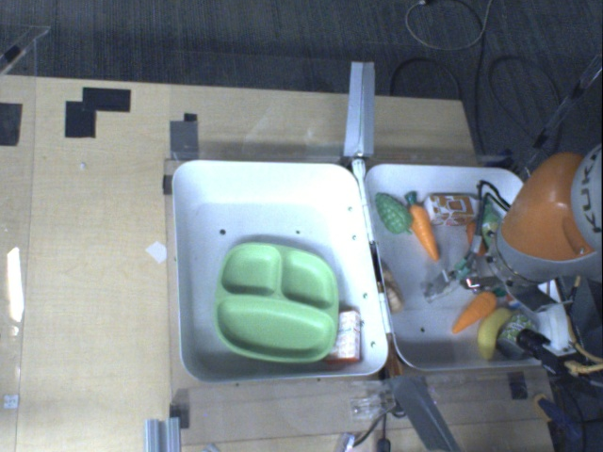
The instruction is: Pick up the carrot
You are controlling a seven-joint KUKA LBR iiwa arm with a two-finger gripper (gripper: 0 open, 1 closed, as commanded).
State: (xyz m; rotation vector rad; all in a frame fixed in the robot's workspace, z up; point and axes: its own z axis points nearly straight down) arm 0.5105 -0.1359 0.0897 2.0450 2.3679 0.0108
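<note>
Orange-banded wrist [551, 210] overhangs the right bin [415, 347] at 3 o'clock. End effector [468, 273] state: cannot tell. Carrot [424, 232] lies at 12 o'clock; likely light, rigid, slick; grasp mid-body.

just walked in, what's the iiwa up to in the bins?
The arm is reaching into the right bin, its gripper low among the toy food, with the task of picking up a carrot. One carrot lies near the bin's top beside a green vegetable; a second carrot lies just below the gripper, next to a banana. Nothing visibly sits between the fingers. The left bin holds a green divided plate.
</note>
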